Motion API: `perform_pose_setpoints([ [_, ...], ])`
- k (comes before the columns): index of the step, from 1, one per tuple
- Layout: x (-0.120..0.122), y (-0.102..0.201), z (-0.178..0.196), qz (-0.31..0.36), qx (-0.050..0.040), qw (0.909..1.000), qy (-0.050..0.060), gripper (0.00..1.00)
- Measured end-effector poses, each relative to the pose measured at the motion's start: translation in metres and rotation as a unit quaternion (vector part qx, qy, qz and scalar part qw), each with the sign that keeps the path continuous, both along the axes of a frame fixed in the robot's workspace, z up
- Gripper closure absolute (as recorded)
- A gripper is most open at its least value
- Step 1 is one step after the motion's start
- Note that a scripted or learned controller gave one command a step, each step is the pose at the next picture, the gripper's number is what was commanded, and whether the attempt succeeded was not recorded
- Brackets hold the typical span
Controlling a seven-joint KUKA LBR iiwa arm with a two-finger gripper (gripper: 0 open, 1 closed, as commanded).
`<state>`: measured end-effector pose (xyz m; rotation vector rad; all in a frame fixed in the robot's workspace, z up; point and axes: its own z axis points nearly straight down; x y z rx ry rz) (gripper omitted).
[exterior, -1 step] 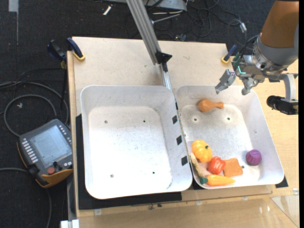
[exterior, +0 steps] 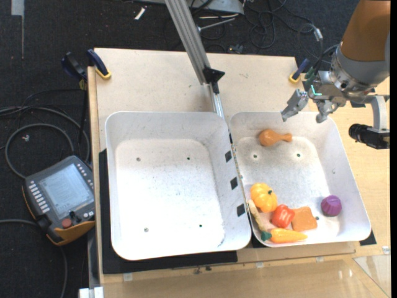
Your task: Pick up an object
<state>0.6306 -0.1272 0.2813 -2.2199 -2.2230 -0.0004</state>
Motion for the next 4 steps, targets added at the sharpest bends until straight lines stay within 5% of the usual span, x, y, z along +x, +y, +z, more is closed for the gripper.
perform_pose_setpoints([
  [3, 0.001, 0.004, -0.137, -0.001, -0.0002, 1.0, 0.002, 0.0],
  [4, 0.002, 0.004, -0.123, -0.001, -0.0006, 1.0, -0.001, 1.0],
])
